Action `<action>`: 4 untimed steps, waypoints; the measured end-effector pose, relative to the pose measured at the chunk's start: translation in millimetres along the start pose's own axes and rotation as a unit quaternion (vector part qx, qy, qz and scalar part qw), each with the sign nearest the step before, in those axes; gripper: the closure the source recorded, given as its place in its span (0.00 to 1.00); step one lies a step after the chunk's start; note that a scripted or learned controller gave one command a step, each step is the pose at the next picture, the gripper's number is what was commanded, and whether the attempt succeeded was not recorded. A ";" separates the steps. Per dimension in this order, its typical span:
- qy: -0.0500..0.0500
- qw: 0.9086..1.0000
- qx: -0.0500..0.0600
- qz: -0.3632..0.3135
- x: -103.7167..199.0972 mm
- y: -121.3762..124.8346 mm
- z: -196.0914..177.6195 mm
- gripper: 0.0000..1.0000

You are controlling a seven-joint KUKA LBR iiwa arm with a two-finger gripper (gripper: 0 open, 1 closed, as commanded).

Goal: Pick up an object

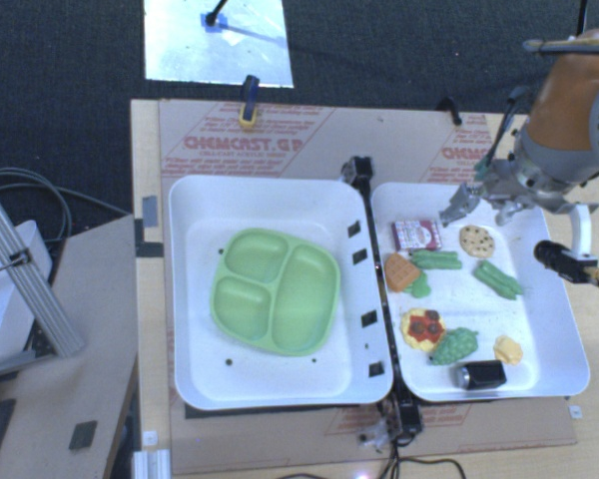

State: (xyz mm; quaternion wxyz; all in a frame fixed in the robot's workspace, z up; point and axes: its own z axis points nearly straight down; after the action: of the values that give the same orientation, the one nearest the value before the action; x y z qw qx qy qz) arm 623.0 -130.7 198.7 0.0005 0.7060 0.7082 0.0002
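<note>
Toward one o'clock in the right bin (569,367), a cookie (476,240) is seen lying flat, judged light, stiff and best pinched across its edges. At its ten o'clock hangs the claw (462,204); nothing is held, and how far it is parted cannot be told.

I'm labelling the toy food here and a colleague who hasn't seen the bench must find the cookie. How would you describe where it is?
Start at the right bin, the one crowded with toy food, and look to its far end near the gripper. The cookie lies there, just right of the red-and-white packet and above the green pods. It is the only round, tan piece with dark specks.
</note>
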 end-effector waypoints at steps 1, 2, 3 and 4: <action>-0.001 1.000 -0.005 0.000 -33.2 38.2 100.7 0.00; -0.001 1.000 -0.005 -0.001 -32.5 38.6 91.6 1.00; -0.001 1.000 -0.002 0.004 -58.0 -45.6 6.9 1.00; -0.002 1.000 -0.009 -0.002 -36.6 -11.7 -128.8 1.00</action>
State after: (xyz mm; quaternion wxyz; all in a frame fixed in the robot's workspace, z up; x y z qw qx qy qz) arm 611.2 -167.3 327.5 0.0088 0.7042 0.7099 0.0053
